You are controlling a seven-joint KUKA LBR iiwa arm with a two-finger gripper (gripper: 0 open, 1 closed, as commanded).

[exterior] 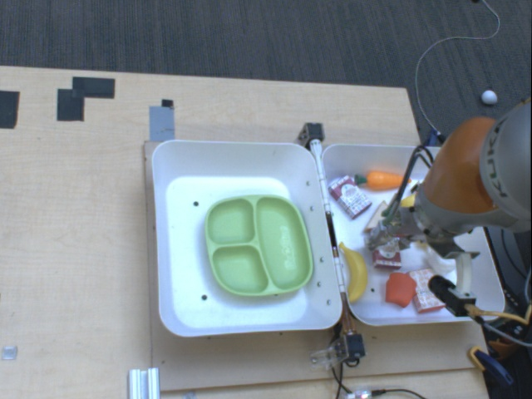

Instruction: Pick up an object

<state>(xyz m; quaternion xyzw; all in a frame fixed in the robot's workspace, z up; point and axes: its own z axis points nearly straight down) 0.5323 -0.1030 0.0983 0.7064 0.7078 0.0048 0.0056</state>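
Down in the right white bin [490,293] lies the choice: a yellow banana [356,274] along the left wall, an orange carrot [384,179] at the far end, a red-and-white packet [350,196] beside it, a red block [400,290] near the front. The gripper [387,238] sits low over the middle, and whether it grips anything cannot be told; the grey arm's orange band [460,171] covers that part. The left white bin [166,248] carries a pale green divided plate [258,245]. The light wooden bench [75,248] meets dark carpet [249,23].
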